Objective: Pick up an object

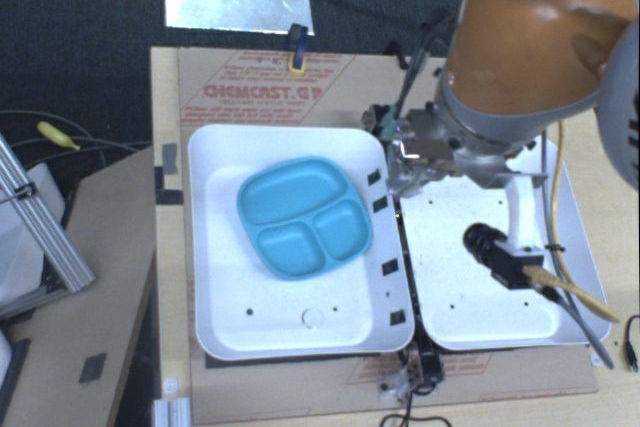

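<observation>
Gripper (403, 165) sits low at the far end of the seam where the two bins meet, just over the inner corners of the left bin (215, 215) and the right bin (450, 310). On my feed the wrist and the broad orange band of the arm (540, 5) cover most of it, so I cannot tell whether it is spread or closed. The thing I have to pick is a blue divided plate (303, 216). It lies flat near the middle of the left bin, turned at a slant to the bin walls, with one large compartment toward the far side and two smaller ones toward the near side. It is near the gripper but apart from it, toward the left of my view. Close to the near wall of that bin I can make out a faint small circle (313, 318); mark or clear disc, I cannot say. Small black clips (390, 267) line the left bin's inner rim. Both bins rest on a cardboard sheet (260, 87) with red lettering, on the tabletop (110, 265)
</observation>
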{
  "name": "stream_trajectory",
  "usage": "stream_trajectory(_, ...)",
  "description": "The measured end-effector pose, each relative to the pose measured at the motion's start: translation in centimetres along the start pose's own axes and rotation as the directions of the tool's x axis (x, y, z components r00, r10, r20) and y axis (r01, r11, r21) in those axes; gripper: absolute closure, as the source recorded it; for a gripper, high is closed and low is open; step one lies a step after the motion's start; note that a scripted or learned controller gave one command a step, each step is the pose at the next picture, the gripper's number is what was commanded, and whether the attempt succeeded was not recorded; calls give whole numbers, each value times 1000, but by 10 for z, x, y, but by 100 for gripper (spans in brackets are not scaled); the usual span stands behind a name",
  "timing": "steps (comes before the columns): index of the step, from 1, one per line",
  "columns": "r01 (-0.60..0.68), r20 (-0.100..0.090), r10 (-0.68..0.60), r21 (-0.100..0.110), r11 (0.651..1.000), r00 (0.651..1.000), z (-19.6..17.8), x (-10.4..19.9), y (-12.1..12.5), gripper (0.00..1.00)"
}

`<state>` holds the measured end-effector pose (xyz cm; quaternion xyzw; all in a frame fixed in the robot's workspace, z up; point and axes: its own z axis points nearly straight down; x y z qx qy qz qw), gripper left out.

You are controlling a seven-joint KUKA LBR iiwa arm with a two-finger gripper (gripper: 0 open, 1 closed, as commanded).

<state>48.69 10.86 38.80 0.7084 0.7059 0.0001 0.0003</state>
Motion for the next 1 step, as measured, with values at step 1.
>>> stream_trajectory(1,4,-1,-4,-4,1000,1000,-10,-19,0,100)
